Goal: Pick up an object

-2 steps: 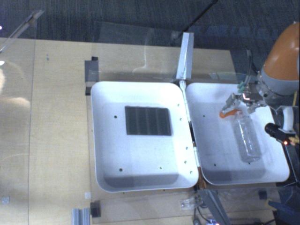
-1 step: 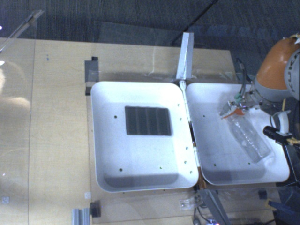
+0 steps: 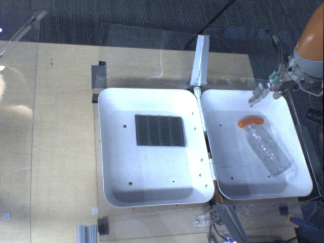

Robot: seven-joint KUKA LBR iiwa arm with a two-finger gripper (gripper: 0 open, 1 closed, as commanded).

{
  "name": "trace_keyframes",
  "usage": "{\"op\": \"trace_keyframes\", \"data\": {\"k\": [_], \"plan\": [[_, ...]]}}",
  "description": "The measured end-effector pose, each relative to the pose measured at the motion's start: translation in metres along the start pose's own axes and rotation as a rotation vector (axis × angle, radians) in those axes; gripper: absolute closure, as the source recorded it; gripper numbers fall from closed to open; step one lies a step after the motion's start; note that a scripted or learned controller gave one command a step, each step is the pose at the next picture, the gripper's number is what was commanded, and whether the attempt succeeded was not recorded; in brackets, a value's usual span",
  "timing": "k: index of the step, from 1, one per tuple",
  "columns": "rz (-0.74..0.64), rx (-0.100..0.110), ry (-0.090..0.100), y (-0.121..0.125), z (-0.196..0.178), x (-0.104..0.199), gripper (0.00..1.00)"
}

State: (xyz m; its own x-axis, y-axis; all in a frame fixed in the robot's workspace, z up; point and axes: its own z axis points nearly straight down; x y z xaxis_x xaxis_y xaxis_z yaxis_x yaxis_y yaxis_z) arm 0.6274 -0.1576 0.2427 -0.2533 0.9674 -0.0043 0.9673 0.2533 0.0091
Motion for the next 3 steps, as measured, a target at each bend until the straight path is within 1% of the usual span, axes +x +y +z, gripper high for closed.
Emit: {"op": "trace_keyframes", "data": {"k": [1, 2, 3], "plan": [[-0.018, 0.004, 0.001, 0.027, 0.125, -0.051, 0.0], [-0.166, -0.001, 0.0, 0.002, 0.154, -0.042, 0.0], [-0.167, -0.008, -0.005, 0.005, 0.141, -0.042, 1.0]]}}
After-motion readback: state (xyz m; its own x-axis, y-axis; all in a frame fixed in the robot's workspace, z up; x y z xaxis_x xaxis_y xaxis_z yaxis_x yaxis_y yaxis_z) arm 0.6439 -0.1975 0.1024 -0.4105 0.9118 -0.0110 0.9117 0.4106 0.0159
